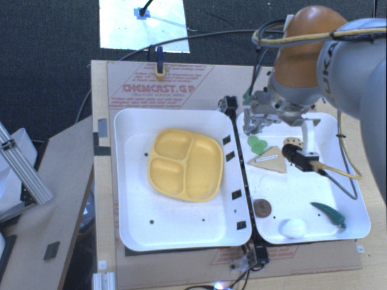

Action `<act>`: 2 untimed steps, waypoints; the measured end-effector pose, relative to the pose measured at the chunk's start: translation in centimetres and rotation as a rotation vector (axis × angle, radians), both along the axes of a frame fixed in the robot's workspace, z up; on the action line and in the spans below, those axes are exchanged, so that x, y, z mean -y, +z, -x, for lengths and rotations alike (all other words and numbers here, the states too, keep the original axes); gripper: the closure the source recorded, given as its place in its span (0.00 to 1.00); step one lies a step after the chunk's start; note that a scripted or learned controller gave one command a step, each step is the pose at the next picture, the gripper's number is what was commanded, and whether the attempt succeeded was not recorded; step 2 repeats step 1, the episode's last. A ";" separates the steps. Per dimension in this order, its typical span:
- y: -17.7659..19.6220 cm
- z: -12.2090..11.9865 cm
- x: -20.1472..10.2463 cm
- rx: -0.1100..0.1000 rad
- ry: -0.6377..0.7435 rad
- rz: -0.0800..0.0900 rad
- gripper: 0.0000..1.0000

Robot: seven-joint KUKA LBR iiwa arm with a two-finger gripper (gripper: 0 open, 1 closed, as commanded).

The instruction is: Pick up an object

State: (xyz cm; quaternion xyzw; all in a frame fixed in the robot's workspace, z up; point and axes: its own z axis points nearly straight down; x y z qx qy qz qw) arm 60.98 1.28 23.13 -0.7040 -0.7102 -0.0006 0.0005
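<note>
You will find the left bin holding a yellow divided plate. In the right bin lie a tan wedge, brown disc, white egg and green pepper. The gripper hangs over its far-left corner — I cannot tell its state.
</note>
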 end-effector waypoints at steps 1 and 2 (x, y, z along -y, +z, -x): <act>0.7 1.1 -5.8 0.001 0.002 -0.001 1.00; 0.7 1.1 -5.8 0.001 0.002 -0.001 1.00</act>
